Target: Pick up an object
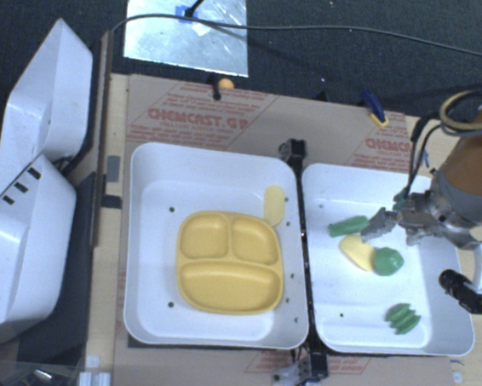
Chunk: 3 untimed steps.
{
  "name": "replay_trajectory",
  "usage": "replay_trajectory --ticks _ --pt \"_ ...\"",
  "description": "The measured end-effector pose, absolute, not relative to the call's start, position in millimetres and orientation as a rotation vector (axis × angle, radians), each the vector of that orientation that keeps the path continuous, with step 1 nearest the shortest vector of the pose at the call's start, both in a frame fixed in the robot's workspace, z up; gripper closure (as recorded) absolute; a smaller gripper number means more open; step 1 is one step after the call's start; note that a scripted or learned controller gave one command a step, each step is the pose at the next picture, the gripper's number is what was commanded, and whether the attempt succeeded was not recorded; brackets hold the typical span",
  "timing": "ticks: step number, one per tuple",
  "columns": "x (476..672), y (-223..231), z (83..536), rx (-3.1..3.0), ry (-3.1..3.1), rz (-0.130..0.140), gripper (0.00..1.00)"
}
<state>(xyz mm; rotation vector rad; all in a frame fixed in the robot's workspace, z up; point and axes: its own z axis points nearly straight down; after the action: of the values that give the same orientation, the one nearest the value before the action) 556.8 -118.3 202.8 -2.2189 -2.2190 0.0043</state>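
Grey claw is hovering over the right bin, near a green pickle-shaped toy and yellow wedge; its opening cannot be told.

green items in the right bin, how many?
3. A long green piece lies upper left, beside the gripper. A round green piece touches the yellow item mid-bin. A ridged green piece sits lower right. The arm may hide more.
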Motion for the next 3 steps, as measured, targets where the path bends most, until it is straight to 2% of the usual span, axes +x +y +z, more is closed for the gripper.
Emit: replay_trajectory --ticks 1,2,3 --pt "558.0 -118.3 205.4 -2.221 -2.222 -0.001 0.00" --pt "559.3 -113.6 162.8 -2.220 -2.221 0.002 0.00" --pt "551.7 -112.9 118.4 -2.220 -2.220 0.003 0.00"
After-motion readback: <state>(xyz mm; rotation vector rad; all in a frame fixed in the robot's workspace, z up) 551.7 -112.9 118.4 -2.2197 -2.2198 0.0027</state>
